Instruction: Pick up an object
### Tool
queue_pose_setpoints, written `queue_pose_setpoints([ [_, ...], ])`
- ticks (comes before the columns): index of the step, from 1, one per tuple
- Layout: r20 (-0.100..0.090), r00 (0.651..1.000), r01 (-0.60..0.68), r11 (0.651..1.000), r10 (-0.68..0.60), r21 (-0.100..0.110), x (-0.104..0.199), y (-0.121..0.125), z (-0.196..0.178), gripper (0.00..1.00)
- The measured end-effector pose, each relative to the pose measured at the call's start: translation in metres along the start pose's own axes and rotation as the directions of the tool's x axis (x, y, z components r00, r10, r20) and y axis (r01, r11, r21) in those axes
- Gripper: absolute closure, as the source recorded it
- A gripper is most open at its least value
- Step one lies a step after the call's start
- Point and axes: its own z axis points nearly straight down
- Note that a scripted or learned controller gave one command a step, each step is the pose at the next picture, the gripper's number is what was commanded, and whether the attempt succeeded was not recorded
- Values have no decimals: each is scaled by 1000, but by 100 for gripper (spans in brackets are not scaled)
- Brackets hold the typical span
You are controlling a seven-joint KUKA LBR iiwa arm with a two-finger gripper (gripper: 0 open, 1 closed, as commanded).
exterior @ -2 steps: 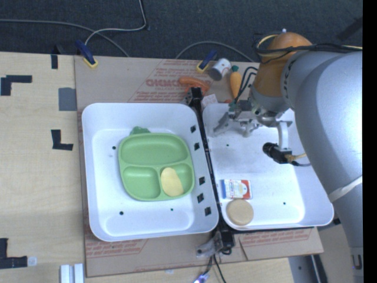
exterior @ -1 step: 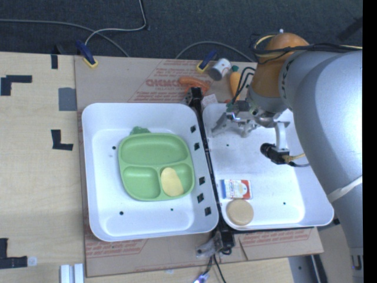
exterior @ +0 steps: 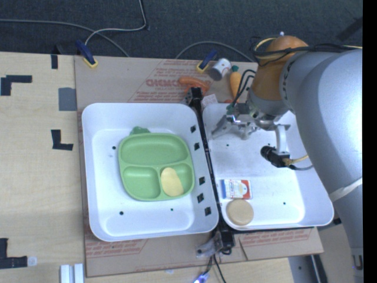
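Grey arm's end effector point(exterior: 235, 125), finger state impossible to tell, hovers at the right bin's point(exterior: 294, 214) twelve o'clock end, while a tan disc point(exterior: 240, 212) (beside a small packet point(exterior: 235, 188)) lies at seven o'clock.

I find the view evenly and fairly brightly lit from overhead — no hard shadows. The left bin point(exterior: 94, 158) and right bin point(exterior: 294, 199) read near-white, close to washed out on their floors. The arm point(exterior: 330, 111) casts a soft shade at its near edge. Overall sharpness is modest — small items look soft. The dark backdrop point(exterior: 177, 10) shows grain.
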Motion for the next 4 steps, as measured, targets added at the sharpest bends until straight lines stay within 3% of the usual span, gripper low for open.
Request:
queue_pose_setpoints([
  [4,1,1000,1,1000,-1,1,0,9,0,0],
])
